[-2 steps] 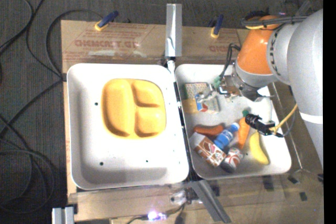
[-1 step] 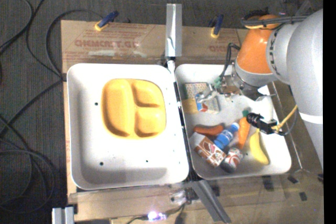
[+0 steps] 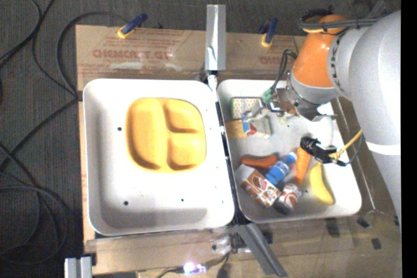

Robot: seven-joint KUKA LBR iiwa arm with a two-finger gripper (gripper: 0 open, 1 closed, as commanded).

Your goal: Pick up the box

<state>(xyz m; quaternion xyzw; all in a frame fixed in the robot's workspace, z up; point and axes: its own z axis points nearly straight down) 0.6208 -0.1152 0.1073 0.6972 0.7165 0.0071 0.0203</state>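
Two bins share the bench; the gripper (image 3: 273, 103) hangs low over the right bin's (image 3: 348, 202) back edge, jaw state untellable, beside the box (image 3: 244, 105), apparently for a grasp.

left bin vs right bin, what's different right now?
The left bin bears one yellow divided tray; the right bin bears many small things heaped together, among them a banana and a blue bottle. The gripper hangs over the right bin, not the left. Both are shallow and white.
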